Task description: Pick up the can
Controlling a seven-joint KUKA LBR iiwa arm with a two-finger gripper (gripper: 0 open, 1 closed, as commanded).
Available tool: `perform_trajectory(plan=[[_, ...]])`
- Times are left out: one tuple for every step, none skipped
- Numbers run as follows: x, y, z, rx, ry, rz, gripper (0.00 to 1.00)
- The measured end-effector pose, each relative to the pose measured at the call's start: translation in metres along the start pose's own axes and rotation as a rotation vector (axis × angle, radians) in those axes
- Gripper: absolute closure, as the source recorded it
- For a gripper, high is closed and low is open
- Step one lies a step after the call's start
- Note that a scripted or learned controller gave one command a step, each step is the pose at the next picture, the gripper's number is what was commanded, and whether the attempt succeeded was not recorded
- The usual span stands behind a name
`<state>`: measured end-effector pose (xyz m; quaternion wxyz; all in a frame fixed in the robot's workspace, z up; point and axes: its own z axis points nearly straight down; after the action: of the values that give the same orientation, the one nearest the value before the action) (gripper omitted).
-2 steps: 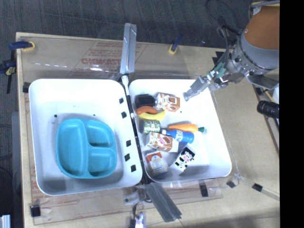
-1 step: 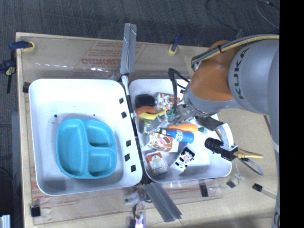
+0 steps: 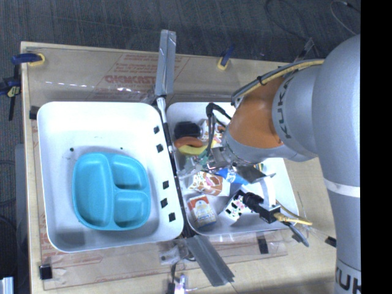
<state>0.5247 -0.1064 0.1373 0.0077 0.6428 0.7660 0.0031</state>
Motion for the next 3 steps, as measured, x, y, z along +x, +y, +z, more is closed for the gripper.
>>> perform_trajectory(plan=[[-0.002, -0.007, 0.009, -0.022, -0.002, 0.209, 0.00], [-0.015, -0.013, 0.015, -0.040, 0.032, 0.196, 0.00], [-0.033, 0.054, 0.021, 0.049, 0.066, 0.194, 0.00]])
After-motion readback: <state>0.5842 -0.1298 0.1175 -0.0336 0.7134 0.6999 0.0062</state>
